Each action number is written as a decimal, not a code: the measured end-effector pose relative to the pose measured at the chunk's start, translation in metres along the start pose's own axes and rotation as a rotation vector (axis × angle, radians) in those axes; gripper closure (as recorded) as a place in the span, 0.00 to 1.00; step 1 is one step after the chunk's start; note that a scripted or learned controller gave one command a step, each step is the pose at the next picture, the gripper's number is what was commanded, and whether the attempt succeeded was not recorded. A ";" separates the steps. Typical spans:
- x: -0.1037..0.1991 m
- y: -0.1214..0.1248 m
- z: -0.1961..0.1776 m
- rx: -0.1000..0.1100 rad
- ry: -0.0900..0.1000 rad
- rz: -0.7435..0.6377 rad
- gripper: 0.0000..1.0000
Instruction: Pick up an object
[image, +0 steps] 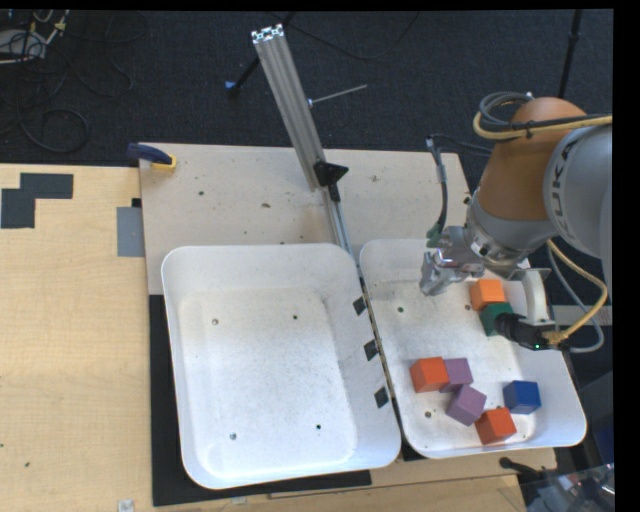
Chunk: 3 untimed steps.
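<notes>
Two white bins sit side by side on the counter (240, 195), whose pale top is speckled with small dark marks. Biggest in view, the left bin (200, 290) holds only scattered specks on its floor. Its neighbour, the right bin (395, 260), carries all the blocks, gathered toward the near and right side. Reaching in from the right, the arm (590, 190) is grey with an orange band (515, 165) above the wrist, and cables loop over and beside it. A long aluminium rail (295, 105) slants from the far floor down to the seam between the bins, with a checkered tag at its top end. At the arm's end the gripper (438, 278) hangs over the far part of the right bin, above bare white floor; whether it is spread or pressed together I cannot tell, and nothing can be seen between its tips. Just right of the gripper lies an orange block (488, 293), with a green block (494, 320) touching its near side. Nearer the camera, a red block (430, 374) sits against a purple block (458, 372), and a second purple block (466, 405) lies just beyond them. Beside that one rests another red block (496, 426), and a blue block (521, 396) sits near the bin's right rim. Smallest, a blue-and-yellow clamp (152, 155) lies at the counter's far left corner.
</notes>
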<state>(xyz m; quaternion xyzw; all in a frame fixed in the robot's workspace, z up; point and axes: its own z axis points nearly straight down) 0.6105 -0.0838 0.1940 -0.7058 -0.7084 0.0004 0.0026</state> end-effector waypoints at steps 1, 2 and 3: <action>0.047 0.002 0.003 0.001 0.000 0.000 1.00; 0.097 0.002 -0.014 -0.002 -0.001 0.000 1.00; 0.139 0.010 -0.025 -0.002 -0.002 0.001 1.00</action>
